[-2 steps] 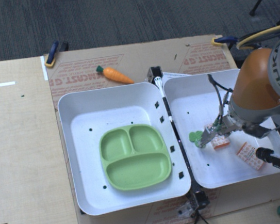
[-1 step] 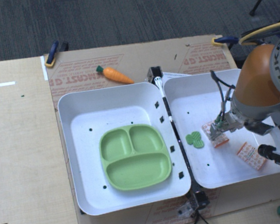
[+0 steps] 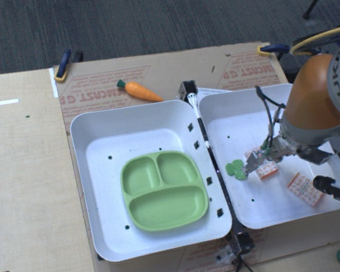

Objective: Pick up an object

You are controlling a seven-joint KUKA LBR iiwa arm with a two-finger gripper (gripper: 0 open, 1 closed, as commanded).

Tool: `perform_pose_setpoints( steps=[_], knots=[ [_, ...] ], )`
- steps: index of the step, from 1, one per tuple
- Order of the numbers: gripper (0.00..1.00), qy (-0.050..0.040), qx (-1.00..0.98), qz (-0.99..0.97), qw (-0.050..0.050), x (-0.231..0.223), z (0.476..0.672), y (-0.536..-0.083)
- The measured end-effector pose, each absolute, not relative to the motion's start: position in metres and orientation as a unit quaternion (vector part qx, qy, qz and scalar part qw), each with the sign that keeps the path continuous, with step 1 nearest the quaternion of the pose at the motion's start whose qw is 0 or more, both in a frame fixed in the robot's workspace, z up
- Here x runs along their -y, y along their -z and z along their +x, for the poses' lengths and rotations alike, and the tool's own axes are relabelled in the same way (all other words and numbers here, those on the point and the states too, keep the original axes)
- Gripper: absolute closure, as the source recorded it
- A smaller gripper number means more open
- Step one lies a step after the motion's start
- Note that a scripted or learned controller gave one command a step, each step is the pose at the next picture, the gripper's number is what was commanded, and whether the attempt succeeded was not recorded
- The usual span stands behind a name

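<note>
Bench (image 3: 30, 216) with white bins (image 3: 109, 236), carrot (image 3: 140, 90)

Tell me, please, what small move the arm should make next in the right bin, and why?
Probably a short drop straight down: the gripper hovers in the right bin beside the small green object and a red-and-white packet, with nothing visibly held.

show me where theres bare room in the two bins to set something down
Left bin: a bare strip of floor rings the green divided plate, widest along the far wall. Right bin: its far part and near-left corner are bare. Crowded: its middle, where the pincer, green toy and two red-and-white packets sit.
</note>
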State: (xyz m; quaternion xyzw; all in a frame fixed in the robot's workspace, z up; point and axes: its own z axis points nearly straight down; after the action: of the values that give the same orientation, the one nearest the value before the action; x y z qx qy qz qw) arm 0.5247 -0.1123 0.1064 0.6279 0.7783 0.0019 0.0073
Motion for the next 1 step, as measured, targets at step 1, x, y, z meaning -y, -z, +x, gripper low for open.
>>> perform_pose_setpoints(
  steps=[1],
  knots=[
    [1.0,-0.0022,-0.778,0.629,0.008,0.1126,0.5256,-0.116]
  ],
)
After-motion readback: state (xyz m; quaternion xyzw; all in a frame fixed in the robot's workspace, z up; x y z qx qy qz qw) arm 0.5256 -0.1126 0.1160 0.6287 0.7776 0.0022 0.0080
